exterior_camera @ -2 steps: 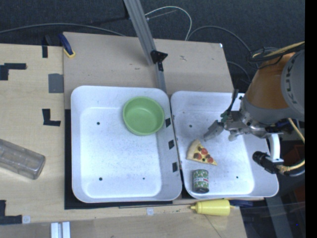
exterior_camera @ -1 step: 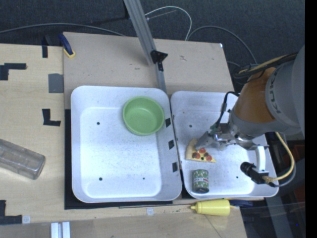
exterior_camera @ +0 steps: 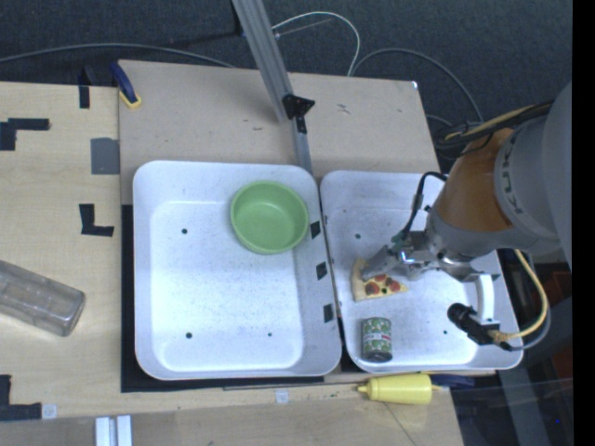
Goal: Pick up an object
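Gripper sits low in the right bin, centre-right of frame, right at the upper edge of the pizza slice, probably lining up a grab, though its grip state can't be told here.

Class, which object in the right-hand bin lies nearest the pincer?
The yellow toy pizza slice, just beside the pincer; the small green can sits farther off.
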### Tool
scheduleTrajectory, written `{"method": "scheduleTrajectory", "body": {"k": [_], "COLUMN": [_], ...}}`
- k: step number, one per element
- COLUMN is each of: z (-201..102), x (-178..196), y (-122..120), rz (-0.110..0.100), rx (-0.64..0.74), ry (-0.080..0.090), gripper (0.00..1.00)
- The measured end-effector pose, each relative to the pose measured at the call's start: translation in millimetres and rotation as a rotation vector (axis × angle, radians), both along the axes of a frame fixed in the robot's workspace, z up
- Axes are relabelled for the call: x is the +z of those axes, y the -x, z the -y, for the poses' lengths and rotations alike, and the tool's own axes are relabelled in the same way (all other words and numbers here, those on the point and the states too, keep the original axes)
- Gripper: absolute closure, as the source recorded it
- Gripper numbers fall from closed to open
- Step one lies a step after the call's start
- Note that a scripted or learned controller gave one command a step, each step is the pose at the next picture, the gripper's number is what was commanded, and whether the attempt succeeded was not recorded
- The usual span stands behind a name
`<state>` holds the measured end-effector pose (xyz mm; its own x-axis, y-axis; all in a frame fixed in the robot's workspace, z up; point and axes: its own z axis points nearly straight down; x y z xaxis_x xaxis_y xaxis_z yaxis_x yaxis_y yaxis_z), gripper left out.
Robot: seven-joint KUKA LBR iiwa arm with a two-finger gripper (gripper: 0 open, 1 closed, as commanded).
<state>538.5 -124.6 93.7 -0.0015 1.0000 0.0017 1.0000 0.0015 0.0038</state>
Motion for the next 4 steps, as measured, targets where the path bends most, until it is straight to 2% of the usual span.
{"method": "scheduleTrajectory", "body": {"k": [1, 2, 4], "z": [-0.5, -3.7, -10.1], "x": [11.2, 68.6, 158.6], "y": [-1.1, -10.6, -14.2], "rz": [0.003, -0.001, 0.000], "rx": [0.001, 0.001, 0.001], "ry": [0.000, 0.002, 0.002], "gripper": [1.00, 1.00, 1.00]}}
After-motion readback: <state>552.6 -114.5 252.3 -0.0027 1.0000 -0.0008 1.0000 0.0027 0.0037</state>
